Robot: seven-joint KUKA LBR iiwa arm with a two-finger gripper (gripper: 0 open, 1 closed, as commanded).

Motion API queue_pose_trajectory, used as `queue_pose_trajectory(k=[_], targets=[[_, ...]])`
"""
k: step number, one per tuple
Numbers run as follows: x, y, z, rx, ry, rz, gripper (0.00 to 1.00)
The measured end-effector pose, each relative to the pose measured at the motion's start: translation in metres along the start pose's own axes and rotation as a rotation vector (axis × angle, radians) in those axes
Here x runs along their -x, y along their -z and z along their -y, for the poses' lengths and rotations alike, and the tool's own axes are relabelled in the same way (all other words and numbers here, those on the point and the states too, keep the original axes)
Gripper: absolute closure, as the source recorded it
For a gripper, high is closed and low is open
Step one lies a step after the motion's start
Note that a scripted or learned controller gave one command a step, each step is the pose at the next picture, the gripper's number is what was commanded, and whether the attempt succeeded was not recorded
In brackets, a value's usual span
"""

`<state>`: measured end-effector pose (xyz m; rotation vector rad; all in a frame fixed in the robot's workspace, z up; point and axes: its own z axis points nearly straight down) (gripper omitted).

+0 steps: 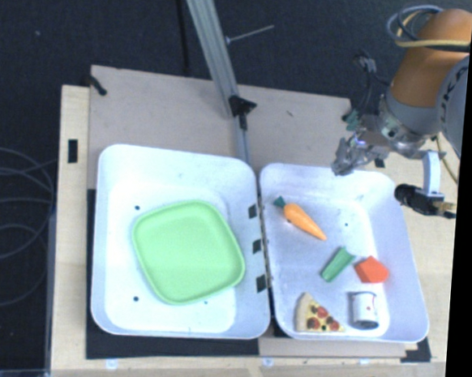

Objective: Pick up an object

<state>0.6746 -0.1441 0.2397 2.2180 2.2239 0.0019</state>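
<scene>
Two shallow white bins sit side by side on the tabletop. At upper right, the end effector hangs over the far rim of the right bin; whether it is apart or together I cannot tell. Below and left of it, well apart, lies the orange plastic carrot. Lower still are a green block, a red-orange block, a silver can and a pizza slice toy. The left bin holds a light green square plate.

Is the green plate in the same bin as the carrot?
No. The green plate lies in the left bin; the carrot lies in the right bin.
</scene>
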Motion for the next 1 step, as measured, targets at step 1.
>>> queue_pose_trajectory(k=[1], targets=[[-0.0434,-0.001,-0.0085,-0.001,0.0,0.0,1.0]])
